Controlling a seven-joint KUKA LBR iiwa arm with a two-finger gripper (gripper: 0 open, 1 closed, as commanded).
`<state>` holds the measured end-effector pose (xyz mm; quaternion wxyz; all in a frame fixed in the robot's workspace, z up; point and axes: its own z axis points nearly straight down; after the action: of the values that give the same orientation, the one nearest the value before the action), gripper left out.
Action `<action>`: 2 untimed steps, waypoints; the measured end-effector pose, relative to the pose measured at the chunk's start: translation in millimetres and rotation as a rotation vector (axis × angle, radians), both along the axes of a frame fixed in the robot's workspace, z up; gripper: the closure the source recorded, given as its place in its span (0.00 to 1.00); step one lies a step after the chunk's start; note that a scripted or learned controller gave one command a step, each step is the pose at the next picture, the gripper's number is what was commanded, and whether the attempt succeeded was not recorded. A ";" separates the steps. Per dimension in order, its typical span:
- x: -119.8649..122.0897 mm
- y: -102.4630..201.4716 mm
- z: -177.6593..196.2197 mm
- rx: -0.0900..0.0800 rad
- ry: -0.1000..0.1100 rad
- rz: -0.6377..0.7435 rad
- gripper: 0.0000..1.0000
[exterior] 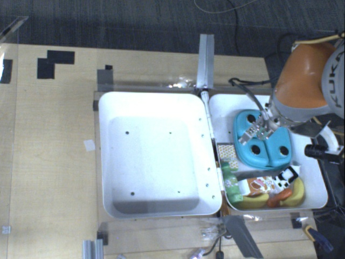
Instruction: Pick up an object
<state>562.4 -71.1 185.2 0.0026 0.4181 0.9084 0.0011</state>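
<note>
I see the bench (48,161) as a pale wood-grain surface running from the nine o'clock edge across to the middle. Two shallow white bins sit directly on it, side by side and touching along a central divider: the left bin (108,144) near the centre, the right bin (221,109) toward three o'clock. A grey metal post (206,61) rises at twelve o'clock from where the bins meet. Black tape marks (54,62) lie on the bench toward ten o'clock, and a small pale tag (89,144) rests at nine o'clock just beside the left bin. Beyond the bench, at twelve o'clock, is dark carpeted floor (135,9) with a thin cable (226,4) looped on it.
</note>
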 end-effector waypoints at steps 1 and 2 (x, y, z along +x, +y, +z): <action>24.8 0.4 -0.5 0.001 0.001 -0.273 1.00; -14.2 -19.7 -41.6 0.001 0.004 -0.267 1.00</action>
<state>548.1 -90.8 143.7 0.0009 0.5351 0.8448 0.0004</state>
